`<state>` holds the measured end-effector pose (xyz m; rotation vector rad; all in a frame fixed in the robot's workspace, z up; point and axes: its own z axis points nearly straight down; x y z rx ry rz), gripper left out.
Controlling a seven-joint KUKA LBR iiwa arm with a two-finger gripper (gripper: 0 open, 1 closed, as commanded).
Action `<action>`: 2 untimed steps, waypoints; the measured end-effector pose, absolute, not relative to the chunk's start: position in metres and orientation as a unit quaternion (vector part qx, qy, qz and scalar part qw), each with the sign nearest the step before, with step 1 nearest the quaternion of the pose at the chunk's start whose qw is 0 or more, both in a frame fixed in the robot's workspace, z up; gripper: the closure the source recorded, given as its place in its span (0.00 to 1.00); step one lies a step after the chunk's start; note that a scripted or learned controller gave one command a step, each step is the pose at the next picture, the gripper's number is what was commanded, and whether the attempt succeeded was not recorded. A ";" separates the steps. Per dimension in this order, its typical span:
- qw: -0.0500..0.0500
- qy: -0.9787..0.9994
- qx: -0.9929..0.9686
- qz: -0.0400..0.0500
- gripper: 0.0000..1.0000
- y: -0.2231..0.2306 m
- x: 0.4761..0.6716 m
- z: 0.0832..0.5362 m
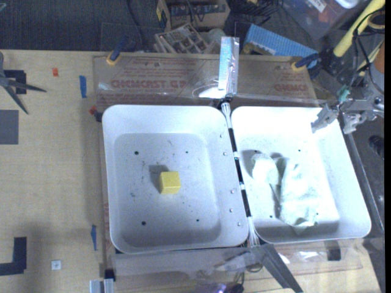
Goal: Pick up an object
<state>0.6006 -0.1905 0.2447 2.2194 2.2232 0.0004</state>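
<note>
A small yellow foam cube (170, 182) lies near the left white plastic bin's (122, 127) centre. Pale crumpled cloths (287, 188) fill the right white bin (348, 182). The hand (333, 118) hovers at its far right corner; whether it is open or closed I cannot tell.

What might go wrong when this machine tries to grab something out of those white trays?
The gripper sits at the right bin's far corner, away from everything. The pale lump there looks soft and shapeless, so the grip may slip off. The yellow block lies in the left bin, a long reach across the divider.
</note>
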 end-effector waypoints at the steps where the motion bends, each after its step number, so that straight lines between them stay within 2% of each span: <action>1: 0.000 0.628 0.778 0.000 0.00 -0.224 0.544 0.286; 2: 0.006 0.657 0.754 0.004 0.00 -0.182 0.489 0.091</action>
